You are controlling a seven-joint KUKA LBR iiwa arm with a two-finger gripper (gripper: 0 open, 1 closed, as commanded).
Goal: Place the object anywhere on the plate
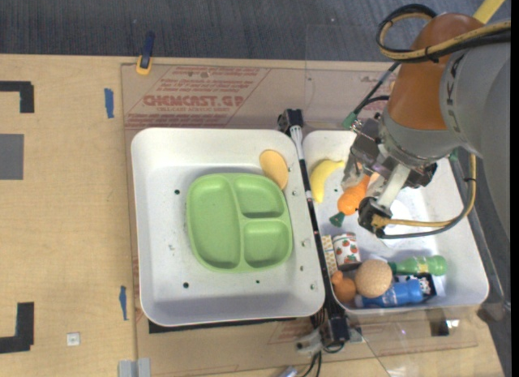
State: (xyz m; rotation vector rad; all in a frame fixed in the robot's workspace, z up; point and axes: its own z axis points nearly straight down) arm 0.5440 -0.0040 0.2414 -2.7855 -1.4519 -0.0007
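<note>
Claw [358,182] sits right at orange fruit [352,200] in right bin [469,247], probably grabbing it; can't tell if clamped. Green plate [239,221] unloaded.

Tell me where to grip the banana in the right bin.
Take the banana across its middle, coming straight down. It lies flat and curved, narrow across the body, and the orange piece sits close beside it, so a sideways approach looks crowded.
</note>
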